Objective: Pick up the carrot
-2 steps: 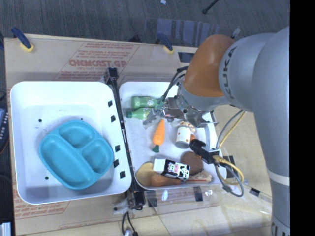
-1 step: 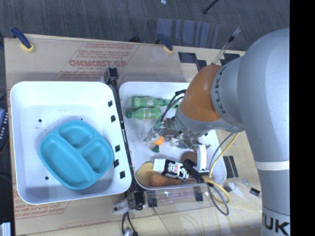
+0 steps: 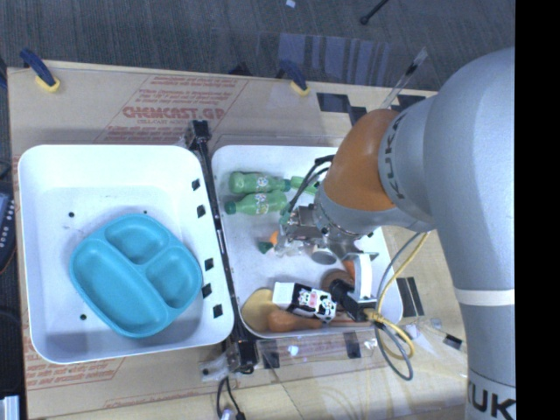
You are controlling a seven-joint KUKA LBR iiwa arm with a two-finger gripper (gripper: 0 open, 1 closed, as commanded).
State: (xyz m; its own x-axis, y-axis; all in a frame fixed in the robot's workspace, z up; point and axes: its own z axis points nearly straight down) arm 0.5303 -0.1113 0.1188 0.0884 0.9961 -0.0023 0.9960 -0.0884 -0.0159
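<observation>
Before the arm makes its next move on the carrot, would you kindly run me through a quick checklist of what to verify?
1. Carrot located: cannot tell; only a small orange-and-green bit shows left of the gripper.
2. Gripper over the right bin: ok.
3. Something held: cannot tell.
4. Room beside the gripper: not ok; two green bottles lie just above it.
5. Lower clutter apart: ok; the black-and-white carton and wooden spoon lie nearer the front wall.
6. Left bin's blue divided plate out of the way: ok.

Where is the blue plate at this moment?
The blue plate lies in the left bin in the camera view, toward its lower half, across the divider from the two green bottles.
</observation>
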